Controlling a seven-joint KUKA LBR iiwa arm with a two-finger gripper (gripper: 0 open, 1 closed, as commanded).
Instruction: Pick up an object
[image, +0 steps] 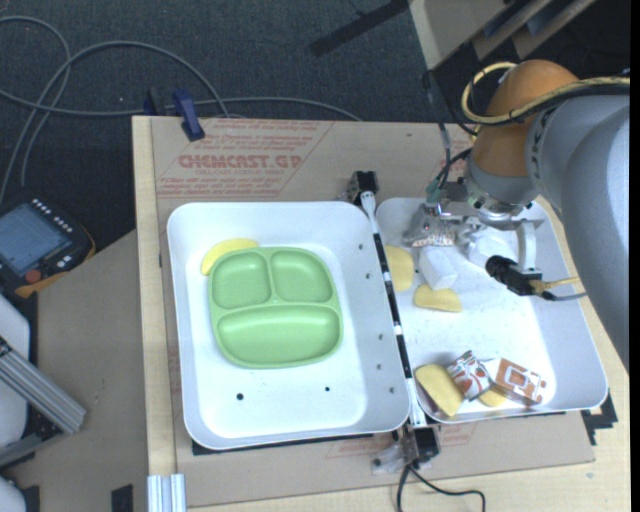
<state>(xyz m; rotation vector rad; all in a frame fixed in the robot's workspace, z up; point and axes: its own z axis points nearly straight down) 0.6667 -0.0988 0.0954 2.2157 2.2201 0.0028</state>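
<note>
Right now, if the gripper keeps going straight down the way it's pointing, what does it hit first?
Probably the white object just below the gripper in the right bin. A yellow piece lies beside it. Depth is hard to judge from this slanted view.

At eleven o'clock, a blue clamp (186, 114) on the far edge of a brown board (240, 158) printed with red lettering, with grey cables (90, 55) looping over dark carpet beyond. At nine o'clock, off the board, a handheld controller (35, 245) with a lit screen; at seven o'clock, a slanted aluminium rail (35, 385). At twelve o'clock, a black clip (363, 186) on the seam between the left white bin (190, 300) and the right white bin (560, 340).
</note>
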